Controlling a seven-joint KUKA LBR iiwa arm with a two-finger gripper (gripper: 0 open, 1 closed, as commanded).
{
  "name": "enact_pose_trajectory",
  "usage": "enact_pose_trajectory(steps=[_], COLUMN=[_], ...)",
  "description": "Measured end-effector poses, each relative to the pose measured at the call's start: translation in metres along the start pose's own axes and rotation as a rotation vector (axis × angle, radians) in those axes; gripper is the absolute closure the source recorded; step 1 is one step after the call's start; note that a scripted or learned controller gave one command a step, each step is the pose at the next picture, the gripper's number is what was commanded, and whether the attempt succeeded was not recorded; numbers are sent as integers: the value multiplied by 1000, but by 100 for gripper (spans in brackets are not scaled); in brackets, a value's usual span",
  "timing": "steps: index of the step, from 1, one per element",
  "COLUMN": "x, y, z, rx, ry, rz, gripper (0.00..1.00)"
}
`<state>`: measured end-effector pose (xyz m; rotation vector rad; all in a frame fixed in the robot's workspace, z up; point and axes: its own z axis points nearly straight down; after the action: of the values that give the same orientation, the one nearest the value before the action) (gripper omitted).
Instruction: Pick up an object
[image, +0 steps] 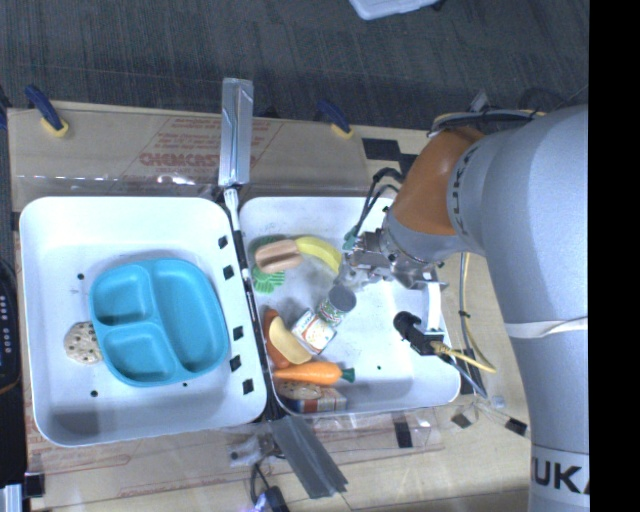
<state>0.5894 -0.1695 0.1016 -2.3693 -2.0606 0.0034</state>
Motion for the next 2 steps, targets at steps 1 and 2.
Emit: enact_pose_trajectory(steps=[1,2], x=[76,75], y=[58,56], z=[-74,-72], rx=[-8,-2], ry=[0,0], rz=[-183,-182], gripper=[100,0])
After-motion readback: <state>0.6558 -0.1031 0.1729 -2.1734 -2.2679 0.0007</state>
